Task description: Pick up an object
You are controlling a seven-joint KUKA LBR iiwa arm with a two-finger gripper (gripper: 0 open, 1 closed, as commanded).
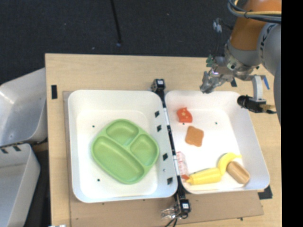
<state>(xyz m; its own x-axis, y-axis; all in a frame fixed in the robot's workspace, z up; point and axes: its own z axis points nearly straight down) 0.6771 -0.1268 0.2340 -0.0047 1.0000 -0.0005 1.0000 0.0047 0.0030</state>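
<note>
The gripper (209, 85) hangs over the far rim of the right bin (246, 126), apparently holding nothing; whether it is spread or pressed together I cannot tell. Below lie a red piece (184, 115), an orange piece (194, 136), a banana (227, 160) and a bread roll (238, 172).

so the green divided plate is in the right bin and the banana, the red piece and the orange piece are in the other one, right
Not quite. In the camera view the green divided plate lies in the left bin, not the right one. The banana, the red piece and the orange piece are in the other bin, the right bin, as you said.
</note>
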